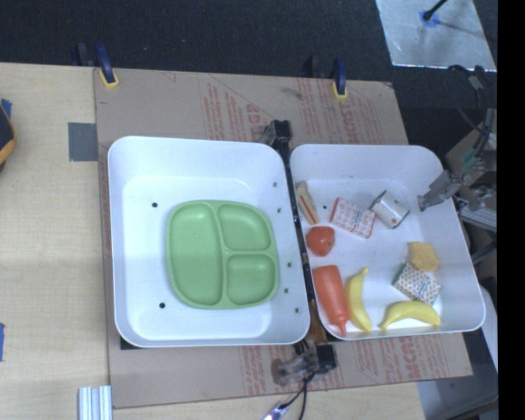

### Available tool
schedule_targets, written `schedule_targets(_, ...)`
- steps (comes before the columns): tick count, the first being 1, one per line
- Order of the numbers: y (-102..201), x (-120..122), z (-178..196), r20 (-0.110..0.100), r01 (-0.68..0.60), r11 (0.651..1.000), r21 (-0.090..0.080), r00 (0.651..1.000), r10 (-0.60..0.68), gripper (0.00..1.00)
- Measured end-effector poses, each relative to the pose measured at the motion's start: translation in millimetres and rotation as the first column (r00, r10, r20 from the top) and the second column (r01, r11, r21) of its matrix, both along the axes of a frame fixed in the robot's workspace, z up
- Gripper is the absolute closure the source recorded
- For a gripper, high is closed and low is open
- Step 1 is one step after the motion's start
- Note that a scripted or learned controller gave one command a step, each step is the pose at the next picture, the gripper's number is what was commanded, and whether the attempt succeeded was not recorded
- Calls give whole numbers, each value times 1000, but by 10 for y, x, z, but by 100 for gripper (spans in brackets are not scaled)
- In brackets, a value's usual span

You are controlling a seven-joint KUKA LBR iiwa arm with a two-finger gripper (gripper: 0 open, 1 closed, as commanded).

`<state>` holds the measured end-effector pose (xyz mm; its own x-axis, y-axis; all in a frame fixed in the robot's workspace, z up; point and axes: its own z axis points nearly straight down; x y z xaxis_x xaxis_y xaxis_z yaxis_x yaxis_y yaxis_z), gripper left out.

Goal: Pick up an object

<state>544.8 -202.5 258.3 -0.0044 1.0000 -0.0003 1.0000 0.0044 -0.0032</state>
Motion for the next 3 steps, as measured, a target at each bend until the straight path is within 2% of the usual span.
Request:
schedule_targets(1, 781, 380, -645, -1, -2, 1000, 0, 1000, 2, 0)
schedule_targets(2, -102, 1015, -1237, -1, 3, 1000, 0, 1000, -3, 0)
schedule_targets(3, 734, 334, -890, 0, -2, 1000, 0, 1000, 2, 0)
